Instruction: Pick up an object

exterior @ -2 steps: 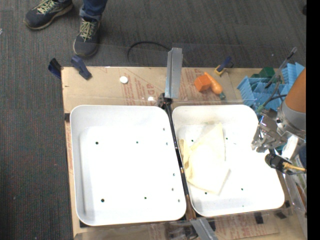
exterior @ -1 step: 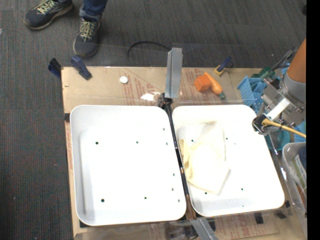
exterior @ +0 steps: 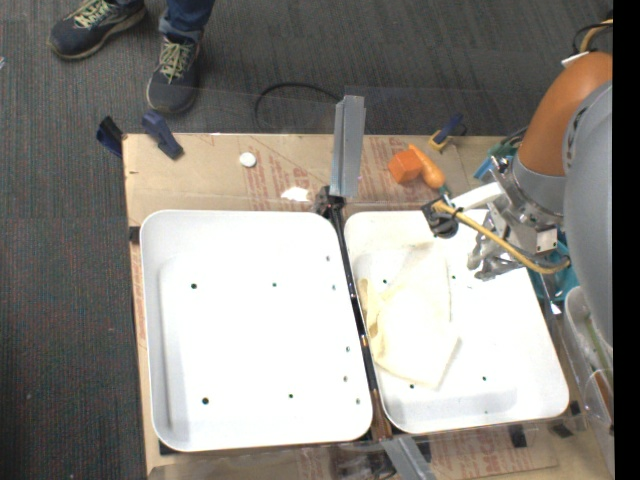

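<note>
One target for you: the cream cloth (exterior: 415,318) lying crumpled along the right bin's (exterior: 520,388) left wall, so bring the pincer (exterior: 484,264), hovering near the bin's far-right corner with nothing held, leftward onto a raised fold.

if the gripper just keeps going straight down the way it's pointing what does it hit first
Most likely the bare white floor of the right bin, just right of the crumpled cream cloth. The gripper points down over the bin's upper right part; depth is hard to judge, so the cloth's edge is possible.
</note>
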`<state>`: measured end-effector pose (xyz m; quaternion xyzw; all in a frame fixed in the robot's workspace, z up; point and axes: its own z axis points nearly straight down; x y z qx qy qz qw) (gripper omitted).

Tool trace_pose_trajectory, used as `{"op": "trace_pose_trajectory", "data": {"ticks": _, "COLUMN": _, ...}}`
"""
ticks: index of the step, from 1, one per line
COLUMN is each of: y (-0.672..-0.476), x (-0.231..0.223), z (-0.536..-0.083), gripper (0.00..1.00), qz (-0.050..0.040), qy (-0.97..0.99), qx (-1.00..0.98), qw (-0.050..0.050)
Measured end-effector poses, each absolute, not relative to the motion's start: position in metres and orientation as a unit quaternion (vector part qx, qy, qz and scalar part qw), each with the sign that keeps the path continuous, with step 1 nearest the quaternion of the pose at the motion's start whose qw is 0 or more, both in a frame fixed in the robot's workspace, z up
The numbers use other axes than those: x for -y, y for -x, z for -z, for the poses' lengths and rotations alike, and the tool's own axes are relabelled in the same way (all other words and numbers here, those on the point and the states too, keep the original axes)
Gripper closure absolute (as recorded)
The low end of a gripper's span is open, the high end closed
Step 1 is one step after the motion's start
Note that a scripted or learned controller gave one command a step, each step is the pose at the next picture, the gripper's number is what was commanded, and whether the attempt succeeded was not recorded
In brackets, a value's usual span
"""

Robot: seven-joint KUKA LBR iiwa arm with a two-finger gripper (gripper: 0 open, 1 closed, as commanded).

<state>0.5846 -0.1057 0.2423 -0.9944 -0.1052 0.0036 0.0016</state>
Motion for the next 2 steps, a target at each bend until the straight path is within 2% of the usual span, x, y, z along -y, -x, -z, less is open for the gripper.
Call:
{"op": "trace_pose_trajectory", "data": {"ticks": 1, "y": -0.606, "x": 0.082, "z": -0.106, "gripper": 1.0, "qz": -0.0047, "qy": 0.993, "qx": 0.118, "qw": 0.002}}
{"op": "trace_pose_trajectory", "data": {"ticks": 2, "y": -0.625, "x": 0.169, "z": -0.126, "gripper": 1.0, "qz": -0.0019, "qy": 0.995, "qx": 0.101, "qw": 0.002}}
